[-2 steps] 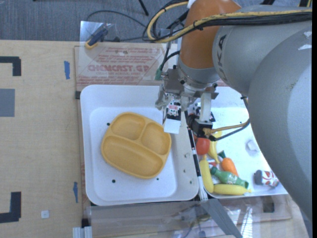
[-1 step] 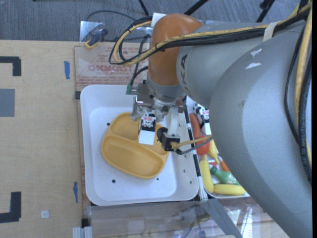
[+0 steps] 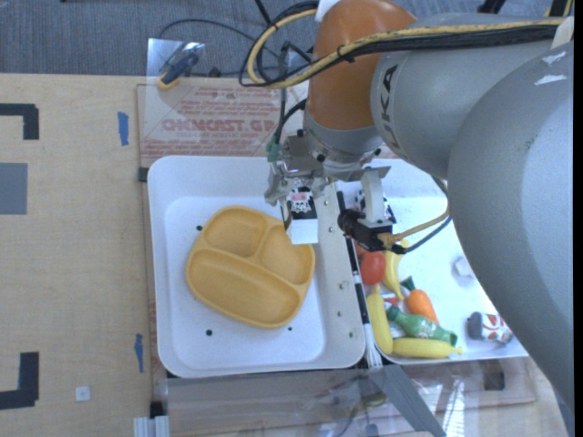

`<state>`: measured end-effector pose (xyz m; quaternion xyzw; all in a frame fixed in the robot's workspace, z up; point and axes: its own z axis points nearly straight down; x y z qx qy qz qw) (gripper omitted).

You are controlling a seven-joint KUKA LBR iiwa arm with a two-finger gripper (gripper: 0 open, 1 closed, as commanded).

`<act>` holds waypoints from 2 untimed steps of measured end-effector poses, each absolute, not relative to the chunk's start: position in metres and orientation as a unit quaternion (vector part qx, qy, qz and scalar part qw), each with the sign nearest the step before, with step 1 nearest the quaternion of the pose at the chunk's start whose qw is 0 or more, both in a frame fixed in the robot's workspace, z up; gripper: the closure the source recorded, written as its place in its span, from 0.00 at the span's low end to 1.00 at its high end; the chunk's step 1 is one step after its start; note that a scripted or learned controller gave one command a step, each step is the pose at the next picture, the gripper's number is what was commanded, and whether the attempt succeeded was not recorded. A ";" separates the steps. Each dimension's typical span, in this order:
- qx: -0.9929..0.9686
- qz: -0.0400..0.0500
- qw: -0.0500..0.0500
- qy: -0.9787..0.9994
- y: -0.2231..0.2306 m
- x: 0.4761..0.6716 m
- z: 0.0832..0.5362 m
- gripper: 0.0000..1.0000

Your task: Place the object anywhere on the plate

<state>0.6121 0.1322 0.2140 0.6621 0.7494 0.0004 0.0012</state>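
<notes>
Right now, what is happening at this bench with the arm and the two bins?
The grey arm reaches in from the right, its gripper above the far edge of the left bin, beside the yellow divided plate lying there. Toy food, among it a banana and a carrot, lies in the right bin. Nothing rests on the plate yet.

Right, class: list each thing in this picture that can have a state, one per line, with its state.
Yellow divided plate: upright in the left bin, nothing on it.
Gripper: over the plate's far right edge.
Toy carrot: lying in the right bin.
Toy bananas: lying in the right bin, off the plate.
</notes>
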 end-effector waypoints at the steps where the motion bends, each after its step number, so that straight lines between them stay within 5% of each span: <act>1: 0.769 0.000 0.001 0.639 0.069 0.623 0.254 1.00; 2: 0.779 -0.002 -0.001 0.627 0.139 0.583 0.212 1.00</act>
